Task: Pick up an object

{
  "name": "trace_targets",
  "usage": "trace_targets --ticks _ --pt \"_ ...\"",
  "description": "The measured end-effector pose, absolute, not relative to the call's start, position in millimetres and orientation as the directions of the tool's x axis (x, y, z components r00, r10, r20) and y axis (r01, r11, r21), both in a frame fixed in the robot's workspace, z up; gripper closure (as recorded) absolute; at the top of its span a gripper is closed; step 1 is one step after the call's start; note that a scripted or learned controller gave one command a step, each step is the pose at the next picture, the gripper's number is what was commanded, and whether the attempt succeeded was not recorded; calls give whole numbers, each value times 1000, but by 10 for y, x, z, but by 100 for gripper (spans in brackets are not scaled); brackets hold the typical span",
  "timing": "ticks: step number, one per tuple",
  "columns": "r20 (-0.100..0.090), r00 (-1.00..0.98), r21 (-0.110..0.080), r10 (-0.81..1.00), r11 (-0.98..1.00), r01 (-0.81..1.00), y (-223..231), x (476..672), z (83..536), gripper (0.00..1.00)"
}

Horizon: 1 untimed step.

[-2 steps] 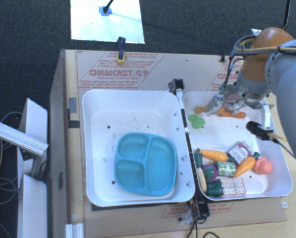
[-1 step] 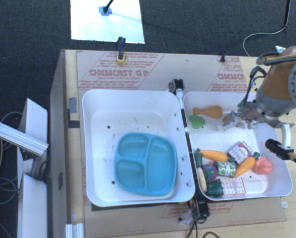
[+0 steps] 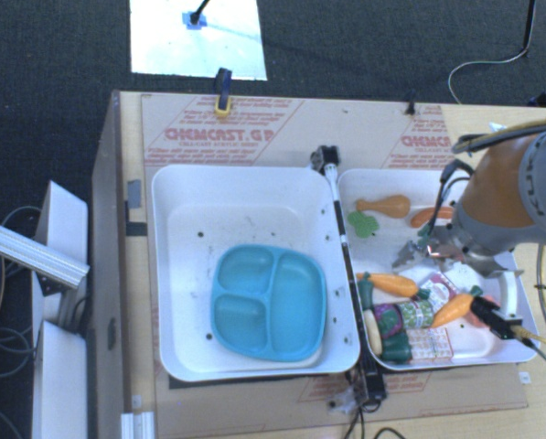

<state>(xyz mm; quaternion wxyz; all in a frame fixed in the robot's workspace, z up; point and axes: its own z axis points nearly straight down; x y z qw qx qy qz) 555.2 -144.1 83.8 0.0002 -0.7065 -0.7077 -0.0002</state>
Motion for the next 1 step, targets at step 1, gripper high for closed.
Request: trace_targets --ticks 1 --pt "0 -2 0 1000 2 1000 -1259 6569 854 0"
